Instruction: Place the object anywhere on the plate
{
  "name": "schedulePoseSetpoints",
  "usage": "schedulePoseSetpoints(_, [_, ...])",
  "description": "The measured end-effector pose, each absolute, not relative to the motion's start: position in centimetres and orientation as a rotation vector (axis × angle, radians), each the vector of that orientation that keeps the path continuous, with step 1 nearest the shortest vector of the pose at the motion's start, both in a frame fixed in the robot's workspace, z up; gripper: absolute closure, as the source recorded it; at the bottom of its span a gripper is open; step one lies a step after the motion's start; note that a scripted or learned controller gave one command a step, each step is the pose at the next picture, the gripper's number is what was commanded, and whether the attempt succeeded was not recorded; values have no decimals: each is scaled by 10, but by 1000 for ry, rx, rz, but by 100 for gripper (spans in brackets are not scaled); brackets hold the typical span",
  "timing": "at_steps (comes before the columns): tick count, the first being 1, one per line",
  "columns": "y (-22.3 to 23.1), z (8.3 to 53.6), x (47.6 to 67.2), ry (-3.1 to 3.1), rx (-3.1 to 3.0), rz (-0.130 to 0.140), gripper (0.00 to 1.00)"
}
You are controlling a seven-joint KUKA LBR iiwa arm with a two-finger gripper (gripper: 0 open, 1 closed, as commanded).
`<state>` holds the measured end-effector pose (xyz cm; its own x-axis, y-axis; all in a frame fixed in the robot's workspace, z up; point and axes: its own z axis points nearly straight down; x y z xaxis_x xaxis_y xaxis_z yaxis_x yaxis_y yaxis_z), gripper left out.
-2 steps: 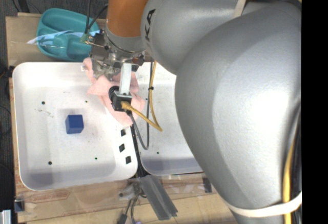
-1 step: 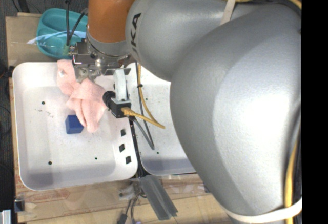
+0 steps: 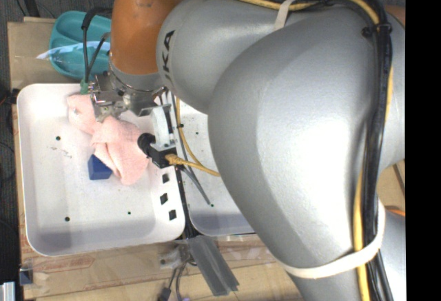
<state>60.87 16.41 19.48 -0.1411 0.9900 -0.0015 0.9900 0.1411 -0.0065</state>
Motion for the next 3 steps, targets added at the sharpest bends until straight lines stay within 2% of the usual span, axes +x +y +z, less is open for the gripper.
schedulePoseSetpoints(1, [199,111,556,-2375,-2062,-25,100])
schedulePoseSetpoints(2, [193,178,587,-2501,-1900,3,100])
schedulePoseSetpoints(3, [175,166,656,-2653,-1682,2,100])
